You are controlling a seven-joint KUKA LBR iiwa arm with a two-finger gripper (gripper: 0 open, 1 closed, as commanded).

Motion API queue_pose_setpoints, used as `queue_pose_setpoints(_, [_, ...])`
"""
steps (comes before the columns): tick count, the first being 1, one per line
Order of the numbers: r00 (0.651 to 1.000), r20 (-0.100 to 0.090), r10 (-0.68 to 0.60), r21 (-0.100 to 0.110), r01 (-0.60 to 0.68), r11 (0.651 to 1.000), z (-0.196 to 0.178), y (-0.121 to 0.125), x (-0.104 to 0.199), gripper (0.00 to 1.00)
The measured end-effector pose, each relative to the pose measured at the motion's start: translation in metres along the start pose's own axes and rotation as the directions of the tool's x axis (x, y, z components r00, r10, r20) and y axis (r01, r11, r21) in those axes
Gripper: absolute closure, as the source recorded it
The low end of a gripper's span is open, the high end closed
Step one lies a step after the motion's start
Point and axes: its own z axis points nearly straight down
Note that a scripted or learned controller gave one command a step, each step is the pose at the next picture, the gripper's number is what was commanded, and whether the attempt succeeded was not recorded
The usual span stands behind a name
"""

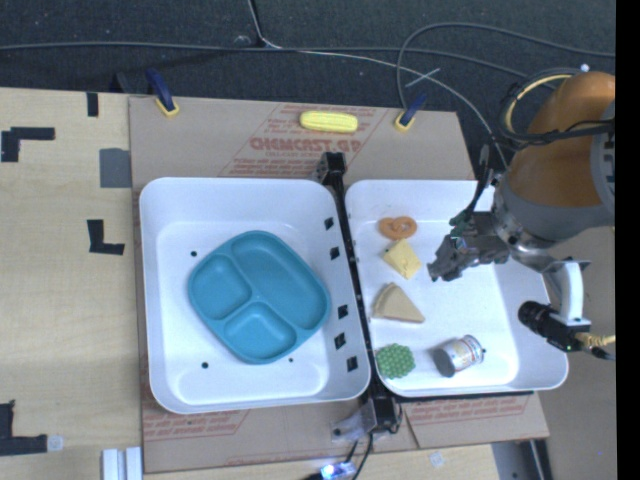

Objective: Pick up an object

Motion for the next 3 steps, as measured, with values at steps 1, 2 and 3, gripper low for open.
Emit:
queue_pose_setpoints(1, [1.000,0.000,0.000,0.002,0.000,1.000,0.015,0.018,0.053,1.00])
queue_pose_setpoints(2, [1.000,0.000,0.000,0.001,0.000,1.000,0.009,0.040,0.104,1.00])
queue_pose_setpoints(3, [1.000,0.001,0.001,0.003,-0.001,1.000,0.024,0.059,0.150,1.00])
